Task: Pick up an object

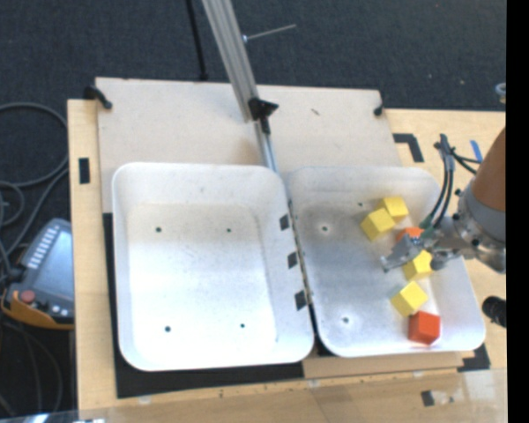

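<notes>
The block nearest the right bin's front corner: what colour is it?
Orange-red block, seen in the camera view.

The tabletop (84, 263) is pale wood and stands over a dark carpeted floor (53, 33). A lighter board (185, 122) lies on it, and two shallow white bins rest on top, side by side and touching. Taking the left bin (128, 236) as landmark, the right bin (335, 315) sits just beside it on the arm's side. A slanted metal rail (234, 55) rises from behind the left bin's far right corner.
</notes>
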### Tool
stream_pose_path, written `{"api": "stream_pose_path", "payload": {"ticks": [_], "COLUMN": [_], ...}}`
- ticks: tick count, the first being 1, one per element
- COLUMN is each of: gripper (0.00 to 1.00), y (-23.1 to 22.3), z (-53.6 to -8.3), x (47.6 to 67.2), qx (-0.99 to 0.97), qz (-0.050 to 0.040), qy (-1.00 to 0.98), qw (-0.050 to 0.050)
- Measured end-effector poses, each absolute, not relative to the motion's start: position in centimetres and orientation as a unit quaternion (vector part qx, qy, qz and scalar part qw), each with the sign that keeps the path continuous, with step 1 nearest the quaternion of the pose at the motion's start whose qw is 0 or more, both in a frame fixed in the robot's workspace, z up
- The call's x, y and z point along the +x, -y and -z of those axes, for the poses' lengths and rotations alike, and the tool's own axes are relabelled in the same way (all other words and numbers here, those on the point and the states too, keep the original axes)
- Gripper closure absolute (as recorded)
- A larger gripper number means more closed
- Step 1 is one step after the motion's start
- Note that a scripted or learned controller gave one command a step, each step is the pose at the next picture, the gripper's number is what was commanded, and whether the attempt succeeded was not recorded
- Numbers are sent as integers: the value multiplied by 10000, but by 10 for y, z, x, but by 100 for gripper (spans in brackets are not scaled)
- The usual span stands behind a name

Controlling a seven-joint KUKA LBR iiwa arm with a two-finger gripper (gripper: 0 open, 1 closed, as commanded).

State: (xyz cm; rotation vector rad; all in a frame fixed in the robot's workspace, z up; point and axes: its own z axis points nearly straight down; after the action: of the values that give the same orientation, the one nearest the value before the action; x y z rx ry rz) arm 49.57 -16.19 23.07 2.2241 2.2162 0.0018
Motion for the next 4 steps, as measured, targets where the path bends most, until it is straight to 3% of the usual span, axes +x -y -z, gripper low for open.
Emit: {"api": "stream_pose_path", "payload": {"ticks": [1,2,3,4], "gripper": [0,0,0,100], "y": [93,164,182,184], "z": [-327,-290,-119,-128], "x": [488,560,619,618], "qx": [7038,7085,7070,7060], "qz": [-38,12,-12,2], "qy": [-7104,-7058,-7072,-7082], "qw": [42,23,26,24]}}
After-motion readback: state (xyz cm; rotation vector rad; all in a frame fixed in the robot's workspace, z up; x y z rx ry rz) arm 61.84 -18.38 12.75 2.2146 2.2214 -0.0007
